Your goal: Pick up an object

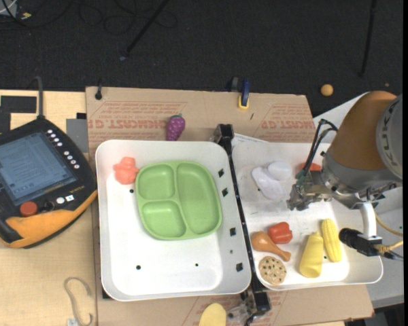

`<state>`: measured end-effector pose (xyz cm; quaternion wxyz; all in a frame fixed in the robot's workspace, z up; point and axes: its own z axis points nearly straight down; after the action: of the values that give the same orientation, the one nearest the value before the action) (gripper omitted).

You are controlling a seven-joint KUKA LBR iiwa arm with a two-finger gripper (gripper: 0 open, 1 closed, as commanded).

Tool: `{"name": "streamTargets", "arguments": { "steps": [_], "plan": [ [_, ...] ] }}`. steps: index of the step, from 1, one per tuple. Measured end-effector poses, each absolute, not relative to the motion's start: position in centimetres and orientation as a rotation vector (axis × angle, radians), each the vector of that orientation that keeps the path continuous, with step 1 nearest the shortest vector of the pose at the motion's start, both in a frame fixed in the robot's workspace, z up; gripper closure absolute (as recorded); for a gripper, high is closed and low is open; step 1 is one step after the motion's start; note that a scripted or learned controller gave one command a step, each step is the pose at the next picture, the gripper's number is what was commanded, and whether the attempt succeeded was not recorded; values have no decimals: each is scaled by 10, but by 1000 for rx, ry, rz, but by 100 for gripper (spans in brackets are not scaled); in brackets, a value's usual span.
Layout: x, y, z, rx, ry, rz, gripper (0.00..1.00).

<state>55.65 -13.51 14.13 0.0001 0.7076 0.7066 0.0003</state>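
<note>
One two-finger gripper [298,199], finger state indiscernible, hangs in the right white bin [367,272] beside a pale crumpled plastic object [272,178]; that soft, shapeless item might slip any grasp.

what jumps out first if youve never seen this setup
The bright green three-compartment plastic tray lying in the left white bin draws the eye first, with a small pink toy beside its upper left corner. In the right white bin, yellow toy corn lies near the grey arm's gripper.
</note>
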Motion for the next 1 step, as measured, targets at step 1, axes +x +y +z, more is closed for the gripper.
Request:
{"name": "streamTargets", "arguments": {
  "steps": [1],
  "plan": [
    [548,-143,193,2228,2214,1,100]
  ]
}}
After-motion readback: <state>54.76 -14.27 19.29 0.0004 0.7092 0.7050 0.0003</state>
